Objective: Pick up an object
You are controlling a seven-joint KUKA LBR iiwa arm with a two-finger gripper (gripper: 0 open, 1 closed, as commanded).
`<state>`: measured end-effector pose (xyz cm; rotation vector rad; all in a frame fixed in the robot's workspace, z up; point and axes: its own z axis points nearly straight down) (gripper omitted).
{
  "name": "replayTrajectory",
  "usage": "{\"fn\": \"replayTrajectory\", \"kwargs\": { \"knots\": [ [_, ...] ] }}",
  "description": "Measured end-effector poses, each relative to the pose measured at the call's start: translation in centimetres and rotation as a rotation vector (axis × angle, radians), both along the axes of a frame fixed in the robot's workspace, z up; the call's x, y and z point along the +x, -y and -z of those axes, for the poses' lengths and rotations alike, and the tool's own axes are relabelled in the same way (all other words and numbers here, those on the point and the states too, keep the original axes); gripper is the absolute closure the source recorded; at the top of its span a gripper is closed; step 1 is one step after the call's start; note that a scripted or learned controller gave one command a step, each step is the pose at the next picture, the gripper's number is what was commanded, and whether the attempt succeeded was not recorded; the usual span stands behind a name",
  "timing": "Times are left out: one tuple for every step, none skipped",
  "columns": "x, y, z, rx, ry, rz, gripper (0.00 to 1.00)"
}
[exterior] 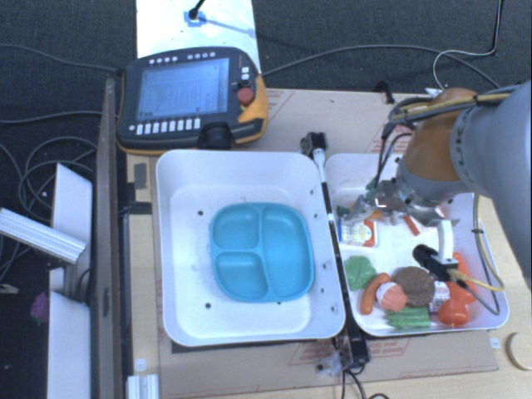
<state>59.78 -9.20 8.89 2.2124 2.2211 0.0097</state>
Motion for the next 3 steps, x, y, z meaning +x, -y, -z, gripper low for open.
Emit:
{"fn": "replayTrajectory", "kwargs": {
  "knots": [
    [4.1,1.6,0.5,0.000,-0.007,-0.001,0.00],
    [6.4,0.6,0.6,0.000,-0.028,0.000,0.00],
    [6.1,0.5,0.0,0.005,-0.043,-0.004,1.00]
  ]
}}
